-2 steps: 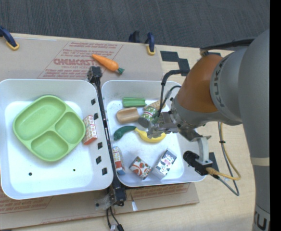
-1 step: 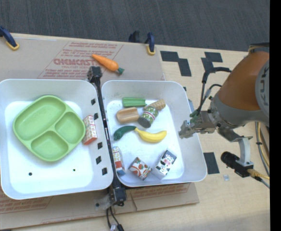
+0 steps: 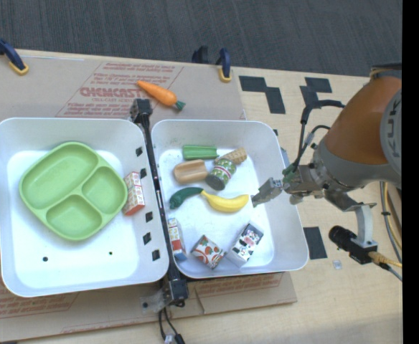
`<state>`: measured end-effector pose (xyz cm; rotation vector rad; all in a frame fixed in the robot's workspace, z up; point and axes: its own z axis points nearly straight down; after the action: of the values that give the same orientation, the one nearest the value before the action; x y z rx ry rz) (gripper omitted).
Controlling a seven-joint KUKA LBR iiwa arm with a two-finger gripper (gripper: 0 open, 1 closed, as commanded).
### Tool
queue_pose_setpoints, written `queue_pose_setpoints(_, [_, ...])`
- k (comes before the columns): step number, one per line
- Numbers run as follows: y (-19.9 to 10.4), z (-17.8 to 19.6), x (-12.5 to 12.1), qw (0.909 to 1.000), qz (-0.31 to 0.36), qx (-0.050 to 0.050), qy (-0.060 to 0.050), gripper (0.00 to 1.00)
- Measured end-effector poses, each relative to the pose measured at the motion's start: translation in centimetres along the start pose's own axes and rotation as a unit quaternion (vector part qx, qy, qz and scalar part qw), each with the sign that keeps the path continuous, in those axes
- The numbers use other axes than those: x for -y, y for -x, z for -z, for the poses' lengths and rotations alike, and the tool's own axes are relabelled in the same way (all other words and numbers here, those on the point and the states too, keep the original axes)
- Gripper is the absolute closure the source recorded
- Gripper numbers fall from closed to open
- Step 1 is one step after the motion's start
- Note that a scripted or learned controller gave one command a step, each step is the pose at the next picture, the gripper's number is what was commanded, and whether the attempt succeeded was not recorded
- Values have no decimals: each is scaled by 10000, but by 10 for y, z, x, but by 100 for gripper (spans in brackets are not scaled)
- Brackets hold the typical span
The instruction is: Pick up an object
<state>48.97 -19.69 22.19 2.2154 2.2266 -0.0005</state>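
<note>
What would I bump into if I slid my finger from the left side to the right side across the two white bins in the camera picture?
Green divided plate → small red-and-white carton → dark green pepper → yellow banana → gripper at the right bin's right edge.

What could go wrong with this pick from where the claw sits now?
1. The claw sits right beside the banana tip; closing on the tapered end could likely let it slip out.
2. The banana touches the dark green pepper, with the jar just above. A push could shove them together.
3. The claw is close to the right bin's wall, so a lower approach might clip the rim.
</note>
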Motion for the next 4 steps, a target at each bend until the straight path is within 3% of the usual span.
queue_pose_setpoints(1, [14, -130, -33, 10000, 9, -5, -8, 0])
queue_pose_setpoints(2, [14, -130, -167, 10000, 3, -12, -7, 0])
queue_pose_setpoints(3, [11, -121, -166, 9999, 41, -52, -79, 100])
queue_pose_setpoints(4, [-13, -6, -118, 10000, -1, -5, 2, 100])
